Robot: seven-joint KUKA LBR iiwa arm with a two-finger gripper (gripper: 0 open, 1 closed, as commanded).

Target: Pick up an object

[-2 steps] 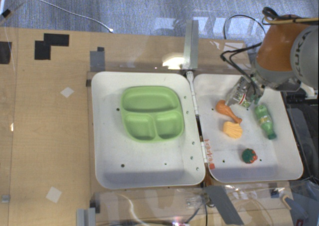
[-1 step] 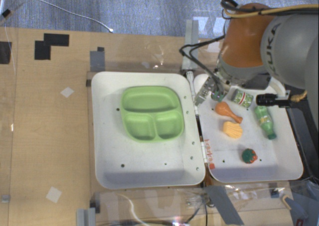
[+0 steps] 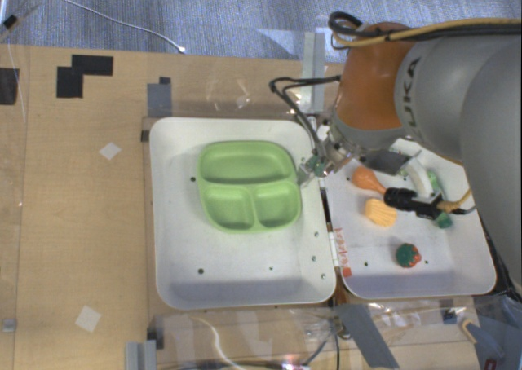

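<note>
A green divided plate lies in the left bin. In the right bin I see an orange carrot-shaped toy, a yellow piece, a small green and red ball, a black marker-like stick with a green tip, and a white piece. My gripper hangs low over the divide between the two bins, right at the plate's right rim. The wrist and its orange band hide most of it from above.
The grey arm covers the right bin's far side. Cables loop off the wrist over the left bin's back right corner. Black tape patches mark the brown bench at the left.
</note>
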